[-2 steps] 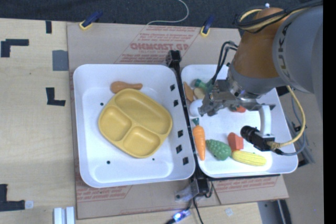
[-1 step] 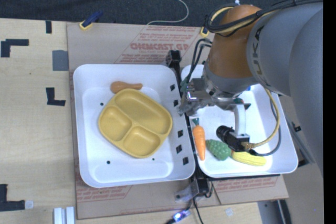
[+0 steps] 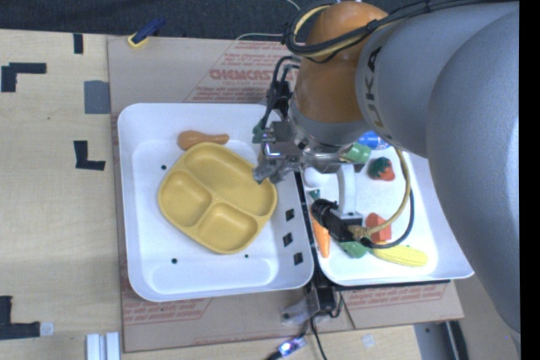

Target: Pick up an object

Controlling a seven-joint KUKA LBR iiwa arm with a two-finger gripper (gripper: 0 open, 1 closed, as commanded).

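**Gripper over the seam between the two bins**

The gripper hung at the left bin's right edge, over the rim of the yellow divided plate; how it stood, I cannot tell. A drumstick lay near that bin's far edge. In the right bin, a carrot lay along the left edge, a banana near the front edge, and a strawberry further back.
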